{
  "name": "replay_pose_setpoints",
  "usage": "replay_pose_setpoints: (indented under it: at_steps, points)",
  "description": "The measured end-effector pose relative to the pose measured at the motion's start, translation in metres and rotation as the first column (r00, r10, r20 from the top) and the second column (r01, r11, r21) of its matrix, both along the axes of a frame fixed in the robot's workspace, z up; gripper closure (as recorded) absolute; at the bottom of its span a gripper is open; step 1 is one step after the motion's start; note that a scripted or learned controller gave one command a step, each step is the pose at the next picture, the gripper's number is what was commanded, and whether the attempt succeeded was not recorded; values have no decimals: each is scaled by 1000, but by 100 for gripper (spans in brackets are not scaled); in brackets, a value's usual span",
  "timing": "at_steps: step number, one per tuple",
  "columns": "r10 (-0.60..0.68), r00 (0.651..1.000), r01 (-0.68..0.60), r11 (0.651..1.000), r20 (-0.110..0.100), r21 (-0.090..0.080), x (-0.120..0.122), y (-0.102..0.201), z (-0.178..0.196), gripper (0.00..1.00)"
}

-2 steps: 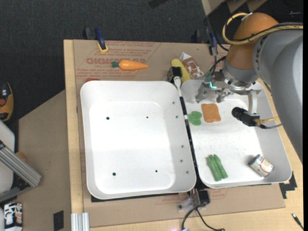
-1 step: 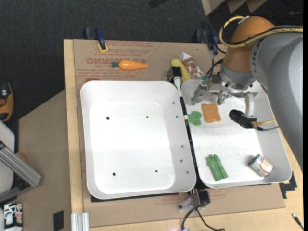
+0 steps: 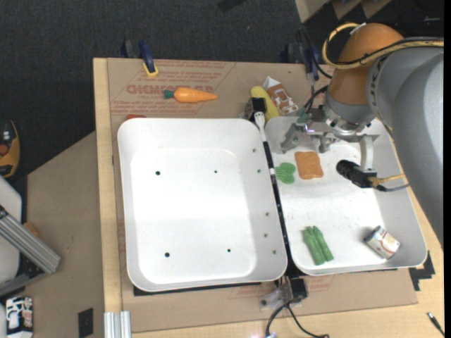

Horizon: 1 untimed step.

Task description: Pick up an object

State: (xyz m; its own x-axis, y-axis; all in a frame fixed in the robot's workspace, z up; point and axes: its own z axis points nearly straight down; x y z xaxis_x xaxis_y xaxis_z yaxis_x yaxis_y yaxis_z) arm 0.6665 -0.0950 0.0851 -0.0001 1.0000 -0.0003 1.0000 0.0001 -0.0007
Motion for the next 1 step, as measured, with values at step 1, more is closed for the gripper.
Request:
replay_pose_setpoints:
  at_steps: [1]
  points:
    - [0,1000,0,1000,0,0,0,0,0,0]
